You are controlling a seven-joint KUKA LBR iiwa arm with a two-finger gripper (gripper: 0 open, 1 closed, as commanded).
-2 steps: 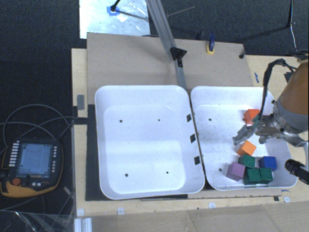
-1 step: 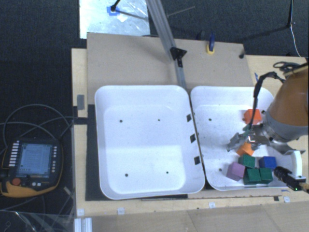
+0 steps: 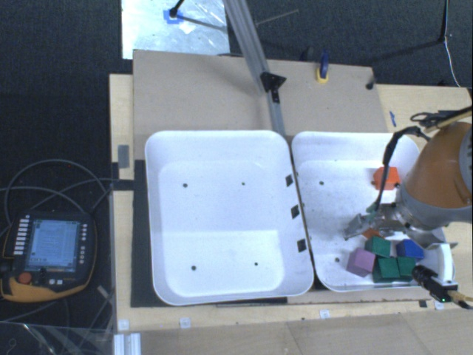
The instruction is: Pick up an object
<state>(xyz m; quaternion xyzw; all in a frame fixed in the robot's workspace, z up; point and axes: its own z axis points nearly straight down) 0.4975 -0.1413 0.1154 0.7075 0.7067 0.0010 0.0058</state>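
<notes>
You have two shallow white plastic bins side by side on the tan bench: the left bin (image 3: 159, 198) and the right bin (image 3: 325, 154), their inner walls touching along the middle; three small black clips sit along that shared edge. The grey arm with its orange band (image 3: 443, 176) reaches in from the right over the right bin; its two-finger gripper (image 3: 362, 226) hangs low above the bin floor, pointing toward the left, and its metal fingers look slightly parted with nothing visibly between them, though the view is too blurred for you to be sure.

Count the loose pieces in the right bin: one small orange block (image 3: 386, 177) stands alone near the back wall, partly behind the arm's black cable; one lilac cube (image 3: 361, 261) lies near the front wall, just below the gripper; two dark green blocks you can separate, one (image 3: 380, 246) just beside the lilac cube and one (image 3: 392, 270) at the front wall; one blue block (image 3: 409, 250) lies touching the green ones, under the arm. More may be hidden beneath the wrist.

To the left of the bench, one handheld control pendant with a lit screen (image 3: 48, 256) lies on the dark floor, its cables looping around it.
</notes>
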